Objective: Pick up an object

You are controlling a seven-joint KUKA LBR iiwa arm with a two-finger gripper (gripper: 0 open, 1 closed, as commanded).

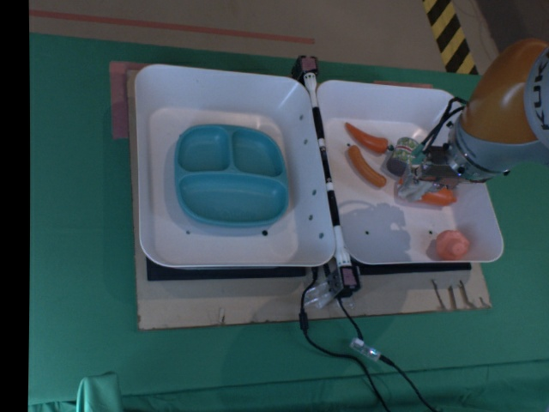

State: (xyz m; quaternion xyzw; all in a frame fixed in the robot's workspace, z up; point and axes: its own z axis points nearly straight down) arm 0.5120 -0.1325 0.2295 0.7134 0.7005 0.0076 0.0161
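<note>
In the right bin lie several small items. An orange carrot-like piece sits near the bin's back, with an orange sausage-shaped piece just in front of it. A small can with a greenish label stands right beside my gripper. The gripper hangs low over the bin's middle right. Another orange piece pokes out from under its right side, partly hidden. A pink rounded object rests near the bin's front right corner. Nothing is visibly held.
The left bin holds a teal divided plate. A black-and-white bar runs between the bins. Cables trail over the green cloth in front. The arm's orange band overhangs the right bin's far right corner.
</note>
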